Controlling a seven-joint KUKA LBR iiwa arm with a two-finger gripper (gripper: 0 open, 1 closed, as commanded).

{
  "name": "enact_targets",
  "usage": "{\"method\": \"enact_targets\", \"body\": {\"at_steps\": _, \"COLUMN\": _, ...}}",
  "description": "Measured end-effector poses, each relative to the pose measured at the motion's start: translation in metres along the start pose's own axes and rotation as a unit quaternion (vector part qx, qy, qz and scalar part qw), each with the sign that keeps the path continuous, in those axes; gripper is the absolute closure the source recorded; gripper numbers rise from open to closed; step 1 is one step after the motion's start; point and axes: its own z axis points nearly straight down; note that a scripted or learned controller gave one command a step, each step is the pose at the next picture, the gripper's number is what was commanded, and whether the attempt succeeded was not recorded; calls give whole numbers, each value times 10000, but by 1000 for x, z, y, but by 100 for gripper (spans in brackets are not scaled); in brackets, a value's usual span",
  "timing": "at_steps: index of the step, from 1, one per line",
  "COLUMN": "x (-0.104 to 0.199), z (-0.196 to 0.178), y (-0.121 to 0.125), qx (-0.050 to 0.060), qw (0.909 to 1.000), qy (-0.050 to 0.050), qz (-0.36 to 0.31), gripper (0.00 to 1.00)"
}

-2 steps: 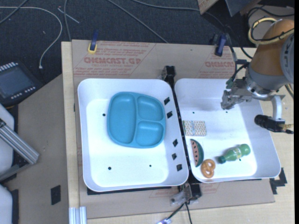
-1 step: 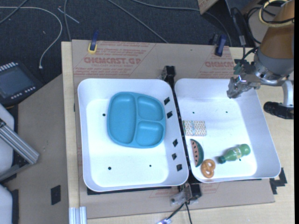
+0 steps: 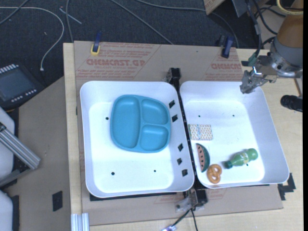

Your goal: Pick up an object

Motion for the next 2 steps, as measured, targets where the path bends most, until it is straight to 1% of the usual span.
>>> {"method": "enact_targets", "body": {"at_steps": 1, "x": 0, "z": -47, "y": 1, "qx": -3, "qw": 10000, "qy": -2, "qz": -1, "gripper": 100}}
{"method": "enact_targets", "body": {"at_steps": 2, "x": 50, "z": -47, "y": -2, "qx": 34, "qw": 10000, "qy": 13, "qz": -12, "gripper": 100}}
